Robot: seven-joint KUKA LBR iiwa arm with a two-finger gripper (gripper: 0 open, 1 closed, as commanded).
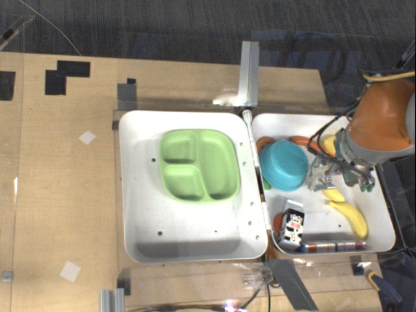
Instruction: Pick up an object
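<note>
My gripper hangs low over the right bin, under the grey wrist with its orange band. It is just right of a blue bowl and just above a yellow banana. A black and white cow-patterned box lies near the bin's front left. A long dark marker rests along the front wall. Small orange and red pieces sit behind the bowl, and a yellow item peeks out beside the arm.
The left bin holds a green divided tray. A metal post stands behind the wall between the two bins. Wooden bench surface spreads to the left.
</note>
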